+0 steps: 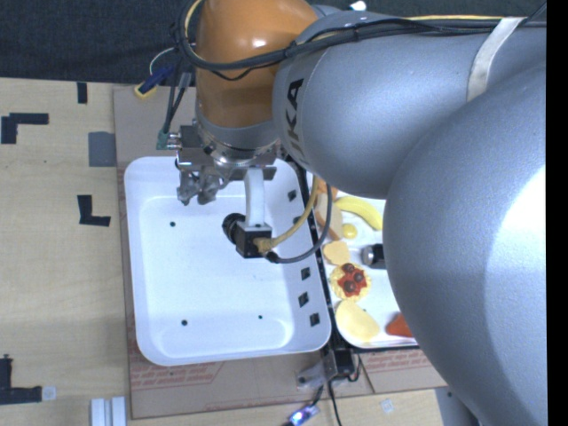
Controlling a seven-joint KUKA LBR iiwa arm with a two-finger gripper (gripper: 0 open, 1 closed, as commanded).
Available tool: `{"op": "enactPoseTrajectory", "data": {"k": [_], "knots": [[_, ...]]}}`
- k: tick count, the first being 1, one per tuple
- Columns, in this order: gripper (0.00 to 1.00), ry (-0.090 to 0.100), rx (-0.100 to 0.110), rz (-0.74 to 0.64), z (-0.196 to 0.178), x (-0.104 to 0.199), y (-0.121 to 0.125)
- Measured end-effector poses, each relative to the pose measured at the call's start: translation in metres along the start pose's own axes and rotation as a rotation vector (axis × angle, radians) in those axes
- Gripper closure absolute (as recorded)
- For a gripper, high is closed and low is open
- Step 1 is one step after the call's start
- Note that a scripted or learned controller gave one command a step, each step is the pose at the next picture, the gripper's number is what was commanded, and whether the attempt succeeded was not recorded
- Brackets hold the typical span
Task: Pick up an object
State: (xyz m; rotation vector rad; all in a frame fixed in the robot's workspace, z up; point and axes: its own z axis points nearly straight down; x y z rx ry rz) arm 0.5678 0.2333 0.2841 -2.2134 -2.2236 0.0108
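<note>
Nearest the camera, the grey arm (pixel 426 149) covers much of the right bin (pixel 377 340), where a yellow banana (pixel 357 209) and other small objects (pixel 355 280) lie. Farther off, the claw (pixel 197 189) hangs over the left bin (pixel 213 327) on the desk (pixel 53 309); its opening I cannot tell.

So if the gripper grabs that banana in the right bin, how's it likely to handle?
The banana looks smooth and glossy, probably a light plastic toy, so it may slip. Its curved shape could pivot or rock when nudged. It lies close to other pieces, so a grab might jostle them.
</note>
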Motion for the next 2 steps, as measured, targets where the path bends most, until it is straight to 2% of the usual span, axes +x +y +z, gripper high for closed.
{"op": "enactPoseTrajectory", "data": {"k": [2], "knots": [[1.00,0.000,0.005,-0.003,-0.0181,0.0005,-0.0005]]}}
